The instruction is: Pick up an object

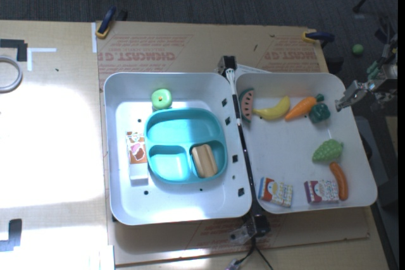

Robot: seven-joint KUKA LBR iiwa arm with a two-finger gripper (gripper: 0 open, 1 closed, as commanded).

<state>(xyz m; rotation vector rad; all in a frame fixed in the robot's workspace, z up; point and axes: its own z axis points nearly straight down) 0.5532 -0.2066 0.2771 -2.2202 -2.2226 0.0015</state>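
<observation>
Hovering at the frame's right edge, the gripper (pixel 352 95) was seen just beyond the right bin (pixel 354 129); its opening could not be told. The carrot (pixel 301 107) lay left of it, near.

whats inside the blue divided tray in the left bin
One bread-like tan piece lies in the lower right compartment of the blue tray. Its other compartments look bare. What's under the bread is covered.

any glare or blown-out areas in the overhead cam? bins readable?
Camera view: strong glare washes out the pale bench surface at left, nearly pure white. The left white plastic bin is bright but readable; the turquoise divided tray in it keeps its colour. The right white plastic bin is evenly lit, with the yellow toy banana crisp. The tool at the right edge looks small and soft.
</observation>
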